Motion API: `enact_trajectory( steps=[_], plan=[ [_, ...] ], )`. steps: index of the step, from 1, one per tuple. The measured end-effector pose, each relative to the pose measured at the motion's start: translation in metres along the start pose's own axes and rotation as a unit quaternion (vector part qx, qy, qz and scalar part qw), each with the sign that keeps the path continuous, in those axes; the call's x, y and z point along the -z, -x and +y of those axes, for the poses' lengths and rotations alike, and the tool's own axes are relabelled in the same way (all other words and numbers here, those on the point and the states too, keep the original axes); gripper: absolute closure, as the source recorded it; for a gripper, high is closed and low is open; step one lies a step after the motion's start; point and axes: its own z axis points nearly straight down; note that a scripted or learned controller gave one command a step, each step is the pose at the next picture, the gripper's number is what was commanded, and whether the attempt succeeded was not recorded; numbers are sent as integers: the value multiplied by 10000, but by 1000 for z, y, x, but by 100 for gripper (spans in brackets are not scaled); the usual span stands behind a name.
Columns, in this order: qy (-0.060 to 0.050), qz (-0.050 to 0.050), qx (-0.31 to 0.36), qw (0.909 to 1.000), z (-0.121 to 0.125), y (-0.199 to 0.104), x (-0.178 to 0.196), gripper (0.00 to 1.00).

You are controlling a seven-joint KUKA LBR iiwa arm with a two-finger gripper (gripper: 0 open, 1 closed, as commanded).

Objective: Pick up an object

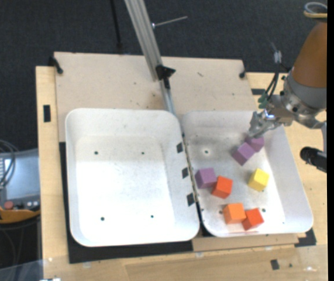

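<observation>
Camera view: the arm (308, 57) reaches in from the right, its end effector (259, 127) low over the far part of the right bin (292, 174). Directly under it sits a small purple block (255, 143), and touching that block's near-left side is a second, larger purple block (244, 153). Whether the end effector is spread or closed I cannot tell (the wrist body covers the tip from this angle), and no block can be seen gripped in it, so I would not call anything held.

The other candidates lie nearer the front of the same bin: a third purple block (206, 177) touching an orange block (223, 187), a yellow block (258, 179) standing apart near the middle, and two more orange blocks (233, 213) (252, 218) touching each other near the front wall. The left bin (85, 127) lies beside it on the worktop (114, 75).

The block under the tool is the likely target. These look like light, rigid cubes with flat, smooth faces, not fragile; they should take a firm pinch across two opposite faces. The trouble is the neighbour pressed against one side, which leaves little room there, so the free pair of faces is the better hold. A light cube can also skid or tip if touched off-centre.
</observation>
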Motion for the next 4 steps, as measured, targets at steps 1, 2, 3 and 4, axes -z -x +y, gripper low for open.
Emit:
enact_trajectory(
  steps=[1, 2, 3, 4],
  plan=[
    [-28, 3, 8, 10000, -3, -46, -14, 100],
    [-29, 7, 11, 10000, -19, -87, -14, 100],
    [-29, 17, 23, 10000, -27, -143, -12, 100],
    [-34, 14, 17, 10000, -37, -187, -15, 100]
  ],
)
